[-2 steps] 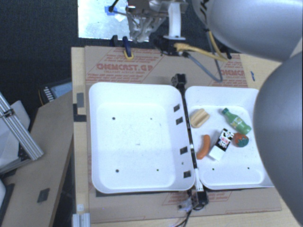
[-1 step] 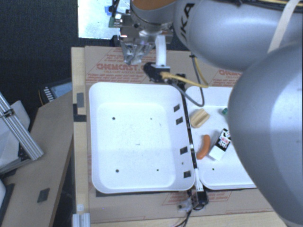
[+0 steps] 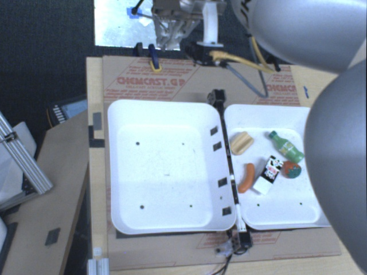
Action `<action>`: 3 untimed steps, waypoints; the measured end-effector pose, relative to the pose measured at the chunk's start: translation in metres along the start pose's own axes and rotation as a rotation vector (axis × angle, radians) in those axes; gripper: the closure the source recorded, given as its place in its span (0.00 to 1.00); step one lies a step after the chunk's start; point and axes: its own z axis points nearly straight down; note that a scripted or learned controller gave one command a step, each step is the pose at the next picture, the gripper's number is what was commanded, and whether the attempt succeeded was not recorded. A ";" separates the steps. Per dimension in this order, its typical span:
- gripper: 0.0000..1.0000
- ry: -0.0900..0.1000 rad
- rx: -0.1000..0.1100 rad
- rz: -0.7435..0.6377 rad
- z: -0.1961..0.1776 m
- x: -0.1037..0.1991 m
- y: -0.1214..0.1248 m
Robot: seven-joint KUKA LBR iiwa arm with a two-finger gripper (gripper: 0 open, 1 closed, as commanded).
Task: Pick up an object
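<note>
The right bin [image 3: 287, 213] holds several small objects. A tan bread-like block [image 3: 241, 143] lies near its left wall. A green bottle [image 3: 286, 146] lies on its side at the far right. An orange sausage shape [image 3: 247, 177] rests beside a black-and-white carton [image 3: 269, 173]. A red and green ball [image 3: 292, 169] touches the carton's right side. My gripper [image 3: 168, 39] hangs high at the top of the camera view, beyond the far edge of the left bin and well away from all the objects. I see nothing in it.
The left bin [image 3: 160, 165] shows bare white floor. A black divider with clips [image 3: 225, 165] runs between the bins. Cables [image 3: 241, 65] trail across the cardboard behind the bins. The arm's grey body [image 3: 338, 153] covers the right bin's right side.
</note>
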 end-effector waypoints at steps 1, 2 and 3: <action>1.00 -0.007 0.021 0.005 0.119 -0.001 -0.003; 1.00 0.001 -0.003 0.000 0.005 0.000 0.000; 1.00 -0.006 0.017 0.004 0.093 -0.001 -0.002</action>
